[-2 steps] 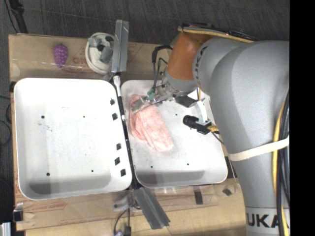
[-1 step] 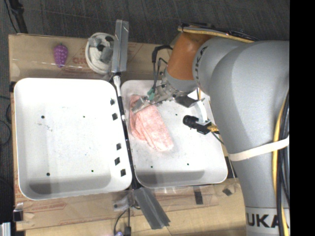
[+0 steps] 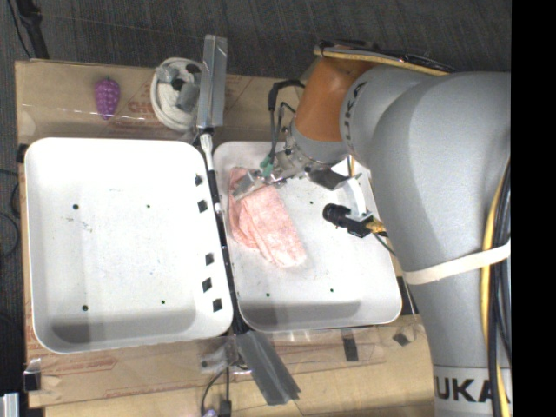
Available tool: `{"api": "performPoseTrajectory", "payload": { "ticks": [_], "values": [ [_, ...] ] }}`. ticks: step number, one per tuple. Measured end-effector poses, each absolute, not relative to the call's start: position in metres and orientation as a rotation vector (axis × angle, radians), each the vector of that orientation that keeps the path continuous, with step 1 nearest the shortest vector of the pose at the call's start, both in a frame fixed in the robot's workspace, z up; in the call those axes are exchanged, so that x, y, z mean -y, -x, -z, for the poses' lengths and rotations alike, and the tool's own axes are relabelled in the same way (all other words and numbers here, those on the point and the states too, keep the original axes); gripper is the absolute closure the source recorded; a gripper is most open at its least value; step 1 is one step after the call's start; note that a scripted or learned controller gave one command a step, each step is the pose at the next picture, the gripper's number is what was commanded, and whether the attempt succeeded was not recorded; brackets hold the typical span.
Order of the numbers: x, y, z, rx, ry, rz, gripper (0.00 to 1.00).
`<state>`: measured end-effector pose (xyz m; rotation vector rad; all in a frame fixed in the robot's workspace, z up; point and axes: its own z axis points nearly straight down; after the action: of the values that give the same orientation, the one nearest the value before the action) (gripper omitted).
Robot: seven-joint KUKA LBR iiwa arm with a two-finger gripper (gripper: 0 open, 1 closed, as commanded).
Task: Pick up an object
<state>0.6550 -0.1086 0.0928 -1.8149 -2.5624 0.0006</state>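
Inside right bin (image 3: 373, 294), pink cloth (image 3: 265, 224), tool (image 3: 252, 179) at its top edge, grip state unclear

Two bins sit side by side on the worktop (image 3: 122, 373). In the right bin (image 3: 347, 298) a crumpled cloth (image 3: 265, 224) lies toward its left wall, with the tool (image 3: 252, 179) at the cloth's far end. Beyond the left bin (image 3: 113, 320), on the worktop's far edge, a small ridged object (image 3: 107, 96) lies left of a coiled roll (image 3: 176, 89).
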Motion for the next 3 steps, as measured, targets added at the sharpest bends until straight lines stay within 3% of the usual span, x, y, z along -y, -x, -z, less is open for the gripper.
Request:
{"api": "performPoseTrajectory", "payload": {
  "ticks": [3],
  "values": [
    [0.0971, -0.6572, -0.0931, 2.467, 1.947, 0.0, 0.0]
  ]
}}
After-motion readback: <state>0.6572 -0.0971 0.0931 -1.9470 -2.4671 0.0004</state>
